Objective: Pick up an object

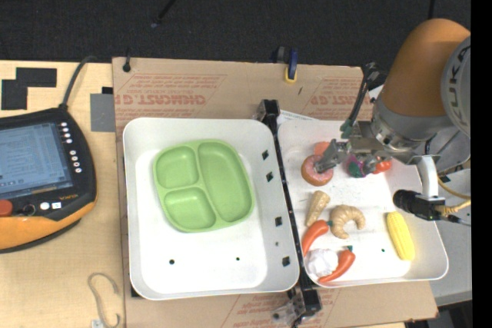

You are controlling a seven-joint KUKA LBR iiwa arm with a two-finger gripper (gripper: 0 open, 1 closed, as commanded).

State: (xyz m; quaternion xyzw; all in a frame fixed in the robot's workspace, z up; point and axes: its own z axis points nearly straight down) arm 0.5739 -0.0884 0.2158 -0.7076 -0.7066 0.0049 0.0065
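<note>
My gripper [354,159] hangs low over the back of the right bin [434,266] and stands open. One finger [331,156] touches the rim of a pink ring-shaped doughnut [313,172]. A small green and purple toy [358,166] lies between the fingers, with a red piece [383,164] just to its right. In front of them lie a cream cone [317,206], a tan croissant [348,218] and a yellow corn cob [399,235].
A red chilli [313,233], a white crumpled item [323,262] and another red pepper [344,264] lie at the right bin's front left. The left bin [134,242] holds a green divided plate [204,185]. A teach pendant [38,173] rests at the far left.
</note>
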